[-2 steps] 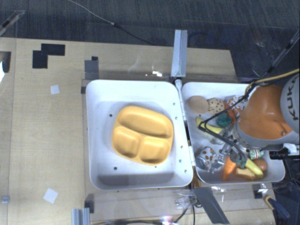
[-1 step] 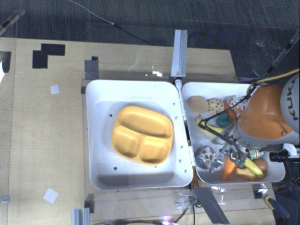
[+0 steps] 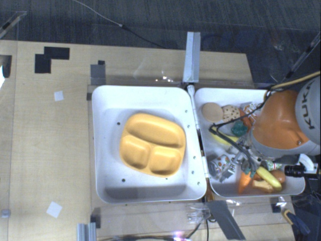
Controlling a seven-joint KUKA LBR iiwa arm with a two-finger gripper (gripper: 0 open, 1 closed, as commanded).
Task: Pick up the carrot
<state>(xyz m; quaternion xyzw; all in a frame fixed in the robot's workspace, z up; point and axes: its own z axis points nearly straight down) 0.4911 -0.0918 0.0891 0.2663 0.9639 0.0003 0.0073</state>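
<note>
Hand [image 3: 239, 157] low in right bin [image 3: 215, 97], grip state unclear.
Smooth orange carrot [image 3: 244, 181] among clutter; left bin [image 3: 105, 134] holds glossy yellow divided tray [image 3: 152, 144].

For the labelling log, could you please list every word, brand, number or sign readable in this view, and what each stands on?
"KU": dark letters on the grey arm at the right edge, cut off by the frame.
The black blocks on the wooden bench carry no characters.
Nothing else is legible.
</note>
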